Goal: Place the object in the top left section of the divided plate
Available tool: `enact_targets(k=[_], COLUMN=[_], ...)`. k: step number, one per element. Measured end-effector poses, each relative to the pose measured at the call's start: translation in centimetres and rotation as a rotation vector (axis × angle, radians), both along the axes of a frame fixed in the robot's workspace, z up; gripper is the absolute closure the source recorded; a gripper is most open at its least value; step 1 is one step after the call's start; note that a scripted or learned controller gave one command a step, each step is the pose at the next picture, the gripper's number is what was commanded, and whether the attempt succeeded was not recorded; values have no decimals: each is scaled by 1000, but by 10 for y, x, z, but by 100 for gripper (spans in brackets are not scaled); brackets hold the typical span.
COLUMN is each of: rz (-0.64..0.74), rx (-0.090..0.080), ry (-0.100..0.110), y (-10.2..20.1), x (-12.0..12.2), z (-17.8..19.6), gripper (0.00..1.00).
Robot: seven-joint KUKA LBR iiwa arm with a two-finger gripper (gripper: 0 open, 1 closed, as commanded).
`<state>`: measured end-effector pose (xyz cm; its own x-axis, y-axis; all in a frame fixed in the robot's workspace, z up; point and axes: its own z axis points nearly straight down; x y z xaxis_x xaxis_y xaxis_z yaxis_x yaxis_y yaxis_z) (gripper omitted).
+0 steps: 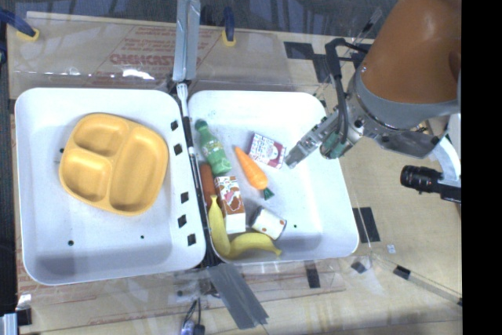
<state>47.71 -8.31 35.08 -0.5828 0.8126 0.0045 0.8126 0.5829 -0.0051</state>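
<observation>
The claw [296, 156], whose grip I cannot tell at this size, hangs just right of the small purple carton [266, 150] in the right bin [329, 223], while the yellow divided plate [114, 162] lies well off to the carton's left.

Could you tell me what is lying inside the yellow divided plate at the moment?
The yellow divided plate in the left bin holds nothing in any of its sections. The bin floor beneath the plate is covered, so I cannot see it.
</observation>
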Motion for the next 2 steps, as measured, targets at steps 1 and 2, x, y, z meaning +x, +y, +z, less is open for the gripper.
enact_targets(k=[1,2], rz=[5,7], rx=[0,-2], ry=[5,2], y=[1,85], x=[1,17], z=[9,-29], gripper=[100,100])
